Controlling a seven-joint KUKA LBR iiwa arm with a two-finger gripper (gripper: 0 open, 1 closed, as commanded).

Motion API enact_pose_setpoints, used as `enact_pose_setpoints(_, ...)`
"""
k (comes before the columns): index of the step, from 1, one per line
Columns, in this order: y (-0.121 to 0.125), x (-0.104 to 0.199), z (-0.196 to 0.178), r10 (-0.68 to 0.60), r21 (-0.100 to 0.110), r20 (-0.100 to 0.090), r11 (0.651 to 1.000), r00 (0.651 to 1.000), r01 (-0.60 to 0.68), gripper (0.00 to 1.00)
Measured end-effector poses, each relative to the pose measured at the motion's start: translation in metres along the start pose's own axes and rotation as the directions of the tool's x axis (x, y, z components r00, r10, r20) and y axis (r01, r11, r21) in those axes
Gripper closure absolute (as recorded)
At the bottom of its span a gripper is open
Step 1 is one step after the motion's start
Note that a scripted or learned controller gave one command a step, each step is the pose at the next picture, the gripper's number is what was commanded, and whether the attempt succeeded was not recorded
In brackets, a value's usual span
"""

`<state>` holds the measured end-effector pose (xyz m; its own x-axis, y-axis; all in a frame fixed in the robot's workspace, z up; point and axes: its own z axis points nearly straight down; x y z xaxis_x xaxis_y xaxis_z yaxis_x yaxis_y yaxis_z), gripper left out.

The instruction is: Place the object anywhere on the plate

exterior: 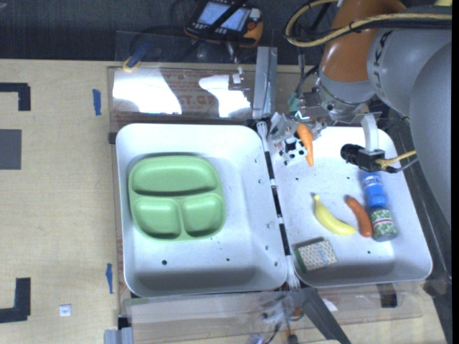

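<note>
**Carrot [307, 145] at the far-left corner of the right bin [405, 264]; green plate [174, 175] bare in the left bin [240, 260].**
Hand [290, 136] low over that corner, just beside or touching the carrot; open, closed or gripping: cannot tell. Carrot taken as the task's thing, judged by nearness to the hand. Lying roughly end-on, green top toward the far wall, close to the wall between the 2 bins. Banana [331, 218], sausage [358, 216] and bottle [377, 208] well apart from it, no hindrance. For a clean step: confirm a firm grip across the carrot's thick middle, lift straight up clear of the bin walls, carry left over the divide, lower onto any of the plate's 3 compartments, release low to stop rolling.
</note>
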<state>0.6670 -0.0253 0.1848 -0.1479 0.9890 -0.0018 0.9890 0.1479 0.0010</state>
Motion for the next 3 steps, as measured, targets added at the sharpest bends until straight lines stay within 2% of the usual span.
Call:
enact_pose_setpoints(1, -0.023, 0.054, -0.001, -0.075, -0.003, -0.001, 0.997, 0.997, 0.075, 1.0)
enact_pose_setpoints(2, -0.051, 0.06, -0.001, 0.003, 0.003, -0.004, 1.0, 1.0, -0.003, 1.0)
enact_pose_setpoints(3, -0.051, 0.059, 0.0, 0.003, 0.005, -0.004, 1.0, 1.0, -0.003, 0.0)
